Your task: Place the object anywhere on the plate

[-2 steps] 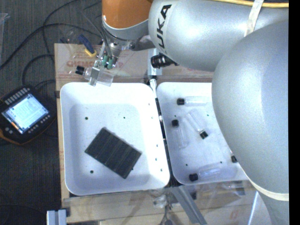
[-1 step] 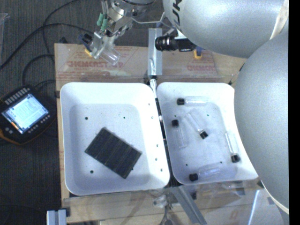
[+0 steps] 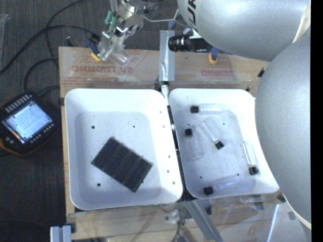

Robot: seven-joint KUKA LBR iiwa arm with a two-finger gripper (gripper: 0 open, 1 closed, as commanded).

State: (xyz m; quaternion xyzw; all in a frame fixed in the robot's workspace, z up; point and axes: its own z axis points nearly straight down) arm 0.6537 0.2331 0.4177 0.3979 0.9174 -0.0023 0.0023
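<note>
**A:** What took up most of the view?

**B:** The grey arm [image 3: 252,19], bulking across the top right and down the right side. Below it sat two shallow white bins side by side on the surface [image 3: 146,64], a board with faded red print under a clear sheet.

**A:** And in the bins?

**B:** The left bin [image 3: 73,135] carried the plate [image 3: 121,164], a dark ribbed rectangle lying flat and turned at an angle, toward the lower middle of that bin. The right bin [image 3: 262,175] held several clear vials with black caps [image 3: 212,133], scattered and mostly apart from each other.

**A:** Where were the jaws?

**B:** The gripper [image 3: 113,47] hung above the surface beyond the far edge of the left bin, well apart from the plate. A clear tube-like object [image 3: 120,57] seemed to sit at its tip, but it was too pale and blurred for me to tell whether the jaws were closed on it or how far apart they stood.

**A:** Anything in the way?

**B:** Nothing lay on the plate. A metal post [image 3: 166,59] rose between the bins at the far side, with a black camera [image 3: 184,43] beside it.

**A:** And around the surface?

**B:** Dark floor, black cables, and a control pendant [image 3: 28,122] with a lit screen at left.
</note>
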